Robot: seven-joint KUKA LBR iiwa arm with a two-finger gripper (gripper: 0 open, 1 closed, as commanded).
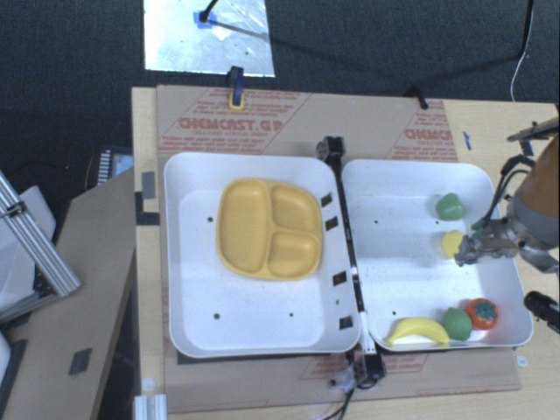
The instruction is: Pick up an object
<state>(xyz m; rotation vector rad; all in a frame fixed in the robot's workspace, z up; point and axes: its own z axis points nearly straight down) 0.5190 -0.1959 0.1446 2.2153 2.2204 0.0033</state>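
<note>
The right bin [394,261] holds a green toy [450,206] near its far right, a small yellow piece [451,243] below that, and a banana [417,330], a green fruit [457,323] and a red tomato [481,313] along the near edge. My gripper [468,250] reaches in from the right and sits low, right beside the small yellow piece, at its right edge. Nothing shows between the gripper and the piece to tell contact.
The left bin [188,304] bears a yellow divided plate [267,228]. A black clip strip [343,234] joins the two bins. A cardboard sheet [262,121] lies under both, and the arm's body [538,208] hangs over the right bin's right rim.
</note>
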